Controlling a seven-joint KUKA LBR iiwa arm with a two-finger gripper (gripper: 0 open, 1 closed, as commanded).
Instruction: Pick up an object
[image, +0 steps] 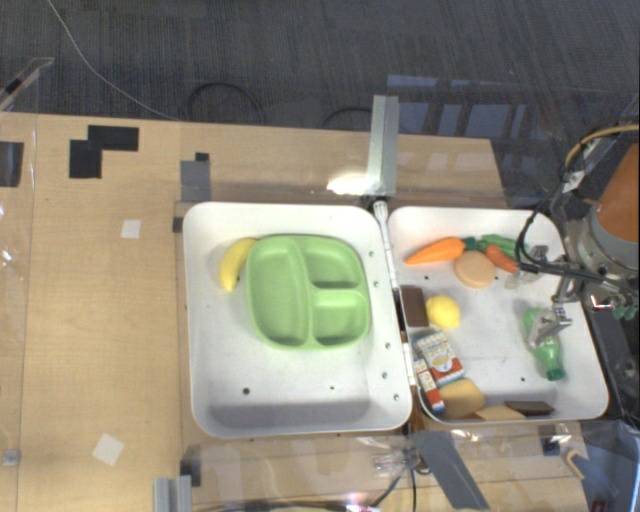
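My gripper (549, 326) hangs low over the right side of the right bin (500, 222), reaching in from the arm (606, 232) at the right edge. Directly under and just in front of it lies a small green bottle-like object (548, 358), partly covered by the gripper. Further left in this bin are a yellow lemon (443, 312), an orange carrot (435, 252), a round tan piece (475, 270), a second small carrot with green leaves (500, 252), a printed box (436, 359) and a tan block (463, 398).
The left bin (220, 400) holds a green divided plate (305, 291) with a banana (233, 264) beside its left edge. A metal post (384, 150) stands behind the divider between the bins. Dark brown flat pieces (411, 307) lie by the right bin's left wall.
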